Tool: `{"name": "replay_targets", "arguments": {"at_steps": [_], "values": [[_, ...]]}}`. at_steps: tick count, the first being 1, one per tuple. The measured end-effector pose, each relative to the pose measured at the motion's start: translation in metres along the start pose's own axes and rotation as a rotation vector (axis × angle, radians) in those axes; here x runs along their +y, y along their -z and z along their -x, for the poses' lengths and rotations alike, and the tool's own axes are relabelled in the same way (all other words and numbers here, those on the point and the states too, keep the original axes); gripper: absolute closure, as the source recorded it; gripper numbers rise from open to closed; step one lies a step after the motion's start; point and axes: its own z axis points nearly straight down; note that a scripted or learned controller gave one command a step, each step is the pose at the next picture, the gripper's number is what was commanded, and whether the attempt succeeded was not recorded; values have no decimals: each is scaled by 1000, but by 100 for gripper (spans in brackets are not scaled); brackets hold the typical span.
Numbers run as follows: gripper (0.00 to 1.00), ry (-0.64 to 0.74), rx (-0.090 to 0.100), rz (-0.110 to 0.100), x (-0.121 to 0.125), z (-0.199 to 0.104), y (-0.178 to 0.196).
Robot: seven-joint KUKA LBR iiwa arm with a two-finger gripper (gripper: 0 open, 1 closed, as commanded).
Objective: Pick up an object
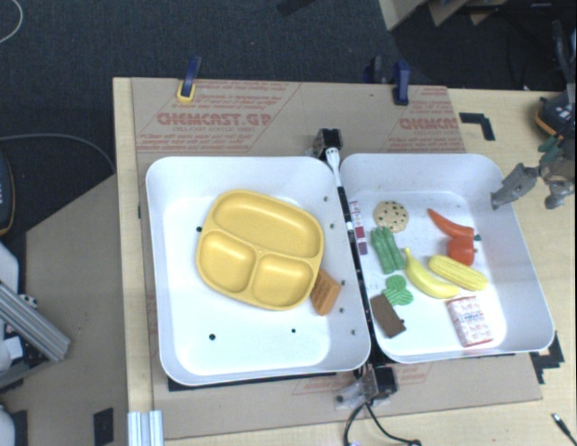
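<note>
Gripper: we see the gripper point(534, 186) at the right edge of the bench, just outside the right bin's far right corner; we cannot tell whether it is open or closed, and we see nothing in it.
Left bin point(177, 249): it carries a yellow divided plate point(259, 248) near its middle, with a small brown block point(325, 294) touching the plate's near right side.
Right bin point(520, 258): it carries the small toy foods.
Cookie point(391, 215): we find it toward the far left corner of the right bin.
Red pepper point(453, 231): it lies right of the cookie, toward the bin's middle.
Corn cob point(457, 272): just beside the pepper's near end.
Banana point(427, 279): touching the corn cob on its left.
Green vegetables point(390, 263): along the bin's left edge, left of the banana.
Dark brown bar point(387, 316): near the near left corner.
Red and white packet point(469, 321): near the near edge, right of the bar.
</note>
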Motion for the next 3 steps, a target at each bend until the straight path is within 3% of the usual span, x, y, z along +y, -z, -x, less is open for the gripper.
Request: {"name": "replay_targets", "arguments": {"at_steps": [1, 3], "values": [[0, 3, -3, 13, 2, -1, 7], [0, 3, 0, 6, -3, -16, -86]]}}
